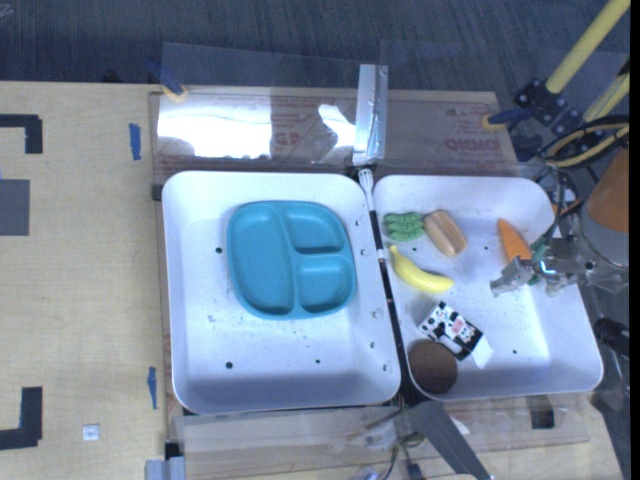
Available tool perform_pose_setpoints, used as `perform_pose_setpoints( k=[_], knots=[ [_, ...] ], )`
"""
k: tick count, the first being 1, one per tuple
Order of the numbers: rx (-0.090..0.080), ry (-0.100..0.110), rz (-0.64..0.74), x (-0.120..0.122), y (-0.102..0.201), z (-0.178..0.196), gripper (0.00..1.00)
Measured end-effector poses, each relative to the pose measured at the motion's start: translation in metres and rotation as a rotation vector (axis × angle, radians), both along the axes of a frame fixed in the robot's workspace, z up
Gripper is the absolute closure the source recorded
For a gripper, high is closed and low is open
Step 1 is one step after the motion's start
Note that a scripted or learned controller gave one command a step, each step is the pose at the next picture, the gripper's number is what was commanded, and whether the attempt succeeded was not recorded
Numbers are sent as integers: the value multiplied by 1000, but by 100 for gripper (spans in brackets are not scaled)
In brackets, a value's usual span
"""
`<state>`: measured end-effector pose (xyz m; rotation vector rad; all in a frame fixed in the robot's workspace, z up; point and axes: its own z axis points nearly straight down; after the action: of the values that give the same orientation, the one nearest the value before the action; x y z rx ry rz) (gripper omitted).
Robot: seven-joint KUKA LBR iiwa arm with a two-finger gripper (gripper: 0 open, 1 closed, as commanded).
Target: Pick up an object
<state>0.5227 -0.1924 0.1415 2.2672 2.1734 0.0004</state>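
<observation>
As I read the bench from its left side, I note first the left bin (190, 298), which holds a blue divided tray (292, 258) lying flat near its middle, three compartments facing up. Behind both bins stands a clear plastic sheet (260, 118) with a cardboard panel (440, 133) to its right. Past the divider, the right bin (560, 358) carries the loose items. Near its back left corner I see a green leafy piece (404, 226), touching or just beside a tan bread roll (445, 233) on its right. A yellow banana (420, 272) lies just in front of those two, slanted toward the front right. Further forward sits a black-and-white patterned block (452, 332), and just beside it, at the front wall, a dark brown round object (434, 365). Toward the right wall an orange carrot (513, 239) lies slanted, well apart from the banana. The gripper (503, 285) hangs low over the bin floor just in front of the carrot, its metal tip pointing left; I see nothing between its fingers, and I cannot tell from this view whether they stand apart or together. The arm (610, 203) enters from the right edge.
</observation>
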Motion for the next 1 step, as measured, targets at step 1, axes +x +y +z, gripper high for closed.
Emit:
perform_pose_setpoints(
  k=[1],
  knots=[
    [5, -3, -252, 53, 2, -55, 0]
  ],
)
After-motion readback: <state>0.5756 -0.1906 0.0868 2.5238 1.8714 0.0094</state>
